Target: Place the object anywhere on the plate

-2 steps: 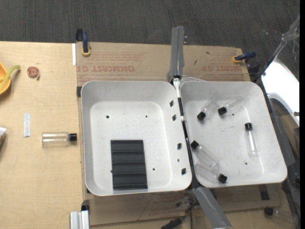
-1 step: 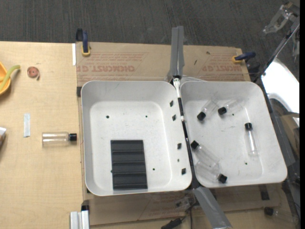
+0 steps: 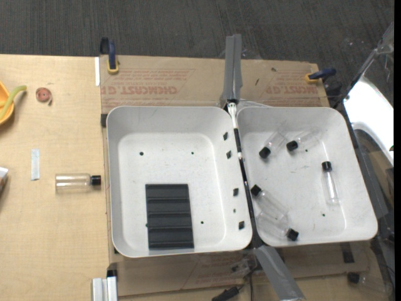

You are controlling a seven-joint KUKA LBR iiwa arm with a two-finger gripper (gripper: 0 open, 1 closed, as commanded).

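A black ridged plate [image 3: 169, 216] lies flat in the front part of the left bin [image 3: 116, 168]. Several clear vials with black caps lie scattered in the right bin [image 3: 351, 143]. Two of them lie at the back [image 3: 276, 141] [image 3: 306, 140]. Near the right wall one long vial [image 3: 331, 185] points front to back. Two more rest by the left wall, one at mid-depth [image 3: 264, 198] and one near the front [image 3: 279, 224]. Every vial lies on its side, apart from the plate.
On the wooden bench left of the bins lies another clear vial [image 3: 74, 180], with a small white strip [image 3: 35, 165], a pink disc [image 3: 42, 94] and a yellow object [image 3: 6, 102] nearby. Blue clamps [image 3: 108, 52] [image 3: 319, 75] hold the cardboard behind the bins.
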